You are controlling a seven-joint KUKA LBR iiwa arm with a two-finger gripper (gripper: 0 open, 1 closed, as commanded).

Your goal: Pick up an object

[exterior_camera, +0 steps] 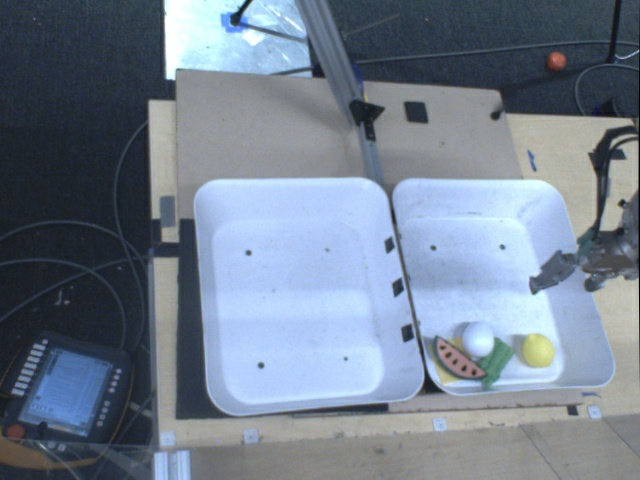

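Low in the right bin (560, 218), a round yellow ball (538, 349); end effector (548, 273) state unclear.

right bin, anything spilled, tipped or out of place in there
Nothing stands out. In the right bin the watermelon slice, white ball, green piece and yellow lemon sit bunched at its near edge, all inside the rim. The gripper hangs above.

The bench (460, 138) bears two white bins (295, 293), side by side.
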